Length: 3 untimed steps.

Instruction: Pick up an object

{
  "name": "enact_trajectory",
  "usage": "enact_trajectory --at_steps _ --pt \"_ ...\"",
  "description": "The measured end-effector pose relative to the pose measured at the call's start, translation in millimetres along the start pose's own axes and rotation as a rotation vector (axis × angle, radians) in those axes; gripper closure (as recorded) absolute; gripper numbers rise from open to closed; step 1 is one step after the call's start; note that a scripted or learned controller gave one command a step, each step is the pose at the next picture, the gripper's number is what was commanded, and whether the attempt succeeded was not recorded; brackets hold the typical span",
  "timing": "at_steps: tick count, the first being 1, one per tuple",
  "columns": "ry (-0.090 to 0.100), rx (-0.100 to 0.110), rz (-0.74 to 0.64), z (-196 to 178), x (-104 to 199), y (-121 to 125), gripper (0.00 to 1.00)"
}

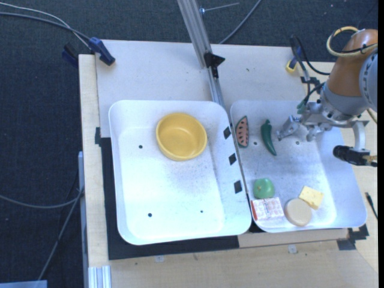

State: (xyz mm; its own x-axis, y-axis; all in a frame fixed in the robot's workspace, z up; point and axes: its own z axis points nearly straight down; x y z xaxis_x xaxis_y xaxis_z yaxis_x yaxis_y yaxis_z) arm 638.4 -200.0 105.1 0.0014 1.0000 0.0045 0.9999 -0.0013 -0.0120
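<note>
Camera view shows the gripper (295, 129) low over the far half of the right bin (348, 212), its jaws pointing toward the bin's left wall; they look slightly parted with nothing between them, though the metal parts blur together and I cannot tell the gap with confidence. The nearest candidate for the pick is the green chili pepper (268, 137), lying on the bin floor just beside the jaws, on the side toward the divider between the two bins. Its long axis runs roughly from the bin's far edge toward the near edge, tilted a little, with the thicker stem end at the far end and the tapered tip pointing toward the near right. That axis lies crosswise to the line along which the arm reaches in, so in my judgement a small shift toward the left wall and a closing across the pepper's narrow width is what the move calls for. The watermelon slice (242, 131) lies just beyond the pepper, against the left wall, also lengthwise far to near. Well apart, near the bin's near edge, sit a green ball (263, 188), a red-and-white packet (267, 209), a round biscuit (298, 212) and a cheese wedge (311, 196). A yellow bowl (181, 136) stands in the left bin (138, 221).
</note>
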Motion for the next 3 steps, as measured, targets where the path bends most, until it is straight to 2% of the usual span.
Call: enact_trajectory --at_steps 1,2,3 --pt "-0.002 -0.009 -0.001 -17 0 2 1.0" --pt "-0.006 -0.022 -0.003 -70 9 -2 1.0" --pt "-0.005 -0.018 -0.003 -114 9 -1 1.0"
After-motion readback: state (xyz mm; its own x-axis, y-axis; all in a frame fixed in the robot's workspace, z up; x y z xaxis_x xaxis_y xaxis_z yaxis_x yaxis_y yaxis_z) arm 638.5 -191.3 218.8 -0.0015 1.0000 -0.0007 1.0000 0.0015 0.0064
